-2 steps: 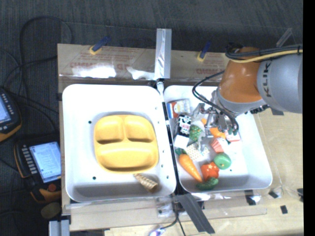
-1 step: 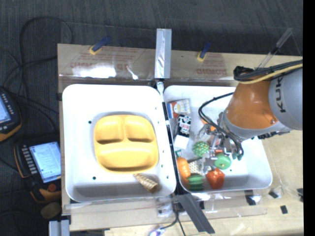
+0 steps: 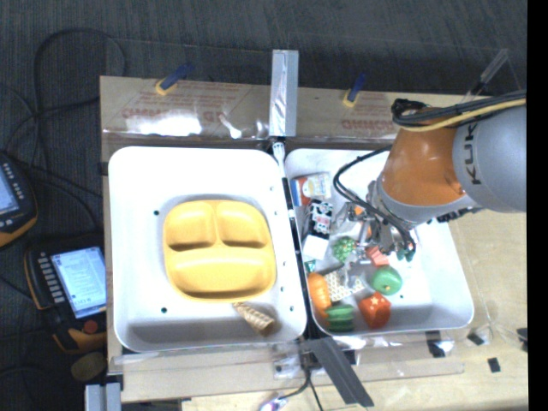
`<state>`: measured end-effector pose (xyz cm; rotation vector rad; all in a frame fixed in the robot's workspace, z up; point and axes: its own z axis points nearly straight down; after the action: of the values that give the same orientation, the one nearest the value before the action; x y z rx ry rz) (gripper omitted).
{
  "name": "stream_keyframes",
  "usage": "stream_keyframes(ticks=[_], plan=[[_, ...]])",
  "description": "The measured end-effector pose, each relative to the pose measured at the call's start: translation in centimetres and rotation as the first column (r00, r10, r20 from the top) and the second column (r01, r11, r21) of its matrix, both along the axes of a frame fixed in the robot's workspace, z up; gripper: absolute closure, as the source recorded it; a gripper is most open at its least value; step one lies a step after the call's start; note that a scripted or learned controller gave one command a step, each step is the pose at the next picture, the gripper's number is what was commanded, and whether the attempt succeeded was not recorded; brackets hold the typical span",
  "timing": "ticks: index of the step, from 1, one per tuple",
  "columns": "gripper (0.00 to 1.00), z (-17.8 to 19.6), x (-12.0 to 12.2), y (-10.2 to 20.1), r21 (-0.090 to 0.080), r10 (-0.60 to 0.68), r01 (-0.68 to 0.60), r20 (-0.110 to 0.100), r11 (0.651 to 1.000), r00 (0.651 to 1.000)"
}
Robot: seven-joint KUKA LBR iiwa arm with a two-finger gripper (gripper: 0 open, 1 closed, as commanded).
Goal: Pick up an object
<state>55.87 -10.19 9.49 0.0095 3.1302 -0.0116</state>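
Toys (image 3: pixel 355 285) crowd the right bin (image 3: pixel 445 302) beneath the lowered hand (image 3: pixel 377 242).

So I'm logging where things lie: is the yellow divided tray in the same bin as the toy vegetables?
No, the yellow tray lies in the left bin, the toy vegetables in the right bin.

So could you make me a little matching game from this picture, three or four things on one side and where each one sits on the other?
Things:
1. yellow divided tray
2. tan cone-shaped piece
3. red toy pepper
4. orange band

Places:
A. on the arm
B. right bin, near front
C. middle of left bin
D. left bin, front edge

Pairs: 1-C, 2-D, 3-B, 4-A
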Motion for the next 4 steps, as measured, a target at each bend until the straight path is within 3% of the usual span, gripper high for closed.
stream_keyframes(ticks=[1,2,3,4], plan=[[0.0,0.0,0.1,0.7,-0.001,0.146,-0.146,0.006,0.989,0.989],[0.0,-0.6,4.0,-10.0,0.003,0.454,-0.454,0.002,0.891,0.891],[1.0,0.6,4.2,-9.9,0.002,0.451,-0.451,0.009,0.892,0.892],[0.0,0.6,4.2,-9.9,0.002,0.452,-0.452,0.009,0.892,0.892]])
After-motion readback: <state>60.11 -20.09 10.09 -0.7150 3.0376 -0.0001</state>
